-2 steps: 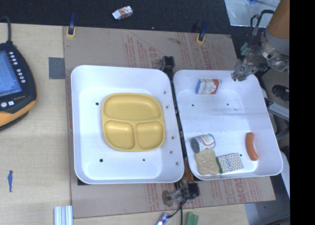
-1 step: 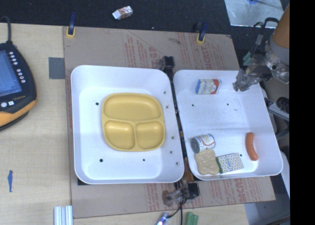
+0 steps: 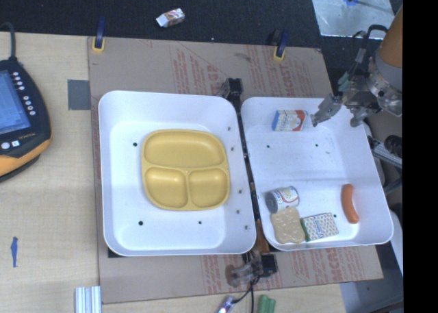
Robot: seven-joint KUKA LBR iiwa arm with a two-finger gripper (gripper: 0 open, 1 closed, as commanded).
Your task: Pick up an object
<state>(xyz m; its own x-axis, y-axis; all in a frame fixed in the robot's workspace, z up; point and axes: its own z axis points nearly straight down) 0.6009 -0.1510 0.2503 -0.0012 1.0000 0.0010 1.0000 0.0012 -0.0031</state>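
Our gripper (image 3: 340, 110) hovers over the right bin's far right corner, just beside a small carton.

We see the fingers (image 3: 324, 112) spread apart and pinching nothing; the nearest thing to take is the small carton (image 3: 289, 120), lying near the far edge of the right bin (image 3: 311, 157); we judge it light and stiff, a printed box with flat faces, best taken across its narrow sides; near the front edge lie a small can (image 3: 282, 198) on its side, round and likely to roll, a beige sponge-like pad (image 3: 287, 225), probably soft, a flat patterned packet (image 3: 319, 226), and an orange sausage-shaped piece (image 3: 350, 203), smooth and perhaps slippery; the left bin (image 3: 120, 168) bears a yellow divided tray (image 3: 185, 168) of moulded plastic.
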